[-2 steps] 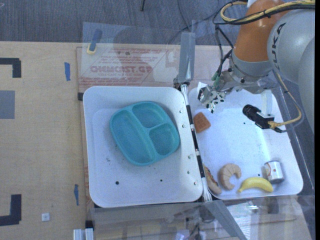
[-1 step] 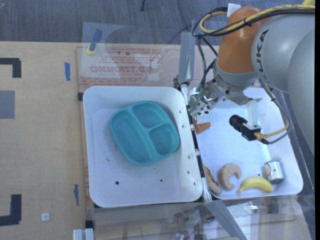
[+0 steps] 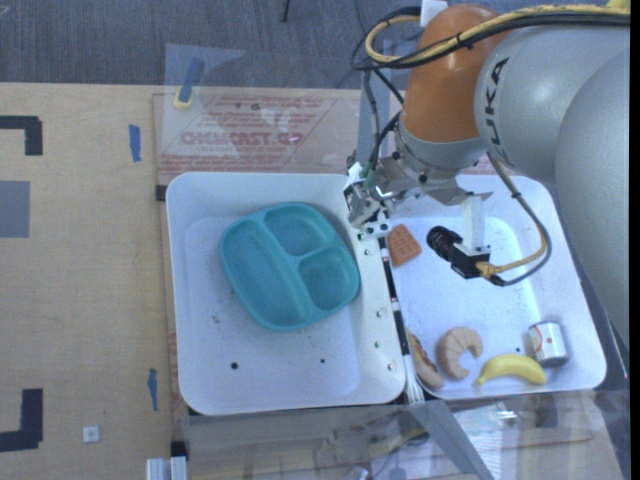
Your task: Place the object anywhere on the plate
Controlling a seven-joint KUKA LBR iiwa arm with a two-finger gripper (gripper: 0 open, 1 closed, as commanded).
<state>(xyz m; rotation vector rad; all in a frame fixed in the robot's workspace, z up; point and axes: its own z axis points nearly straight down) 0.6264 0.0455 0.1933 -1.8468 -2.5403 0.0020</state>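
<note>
Grey carpet up top, tan worktop [image 3: 80, 298] below, and on it the two white bins side by side: I'll take the teal plate [image 3: 290, 265] as my landmark, sitting in the left bin [image 3: 200, 368]. My gripper [image 3: 372, 208] hangs just past the plate's right edge, over the wall between the bins, and from this angle I cannot tell how it is set or whether it has anything. Just right of the plate and under the gripper lies a small flat orange piece [image 3: 403, 245] in the right bin [image 3: 560, 218], which I judge to be the object; it looks like a toy cracker or toast, light, stiff and thin. I'd pinch it across its narrow width, edge to edge, since a flat thing lying on the floor gives little to bite. Further from the plate, lower right, sit a croissant [image 3: 458, 350], a banana [image 3: 510, 370] and a small can [image 3: 546, 341].
</note>
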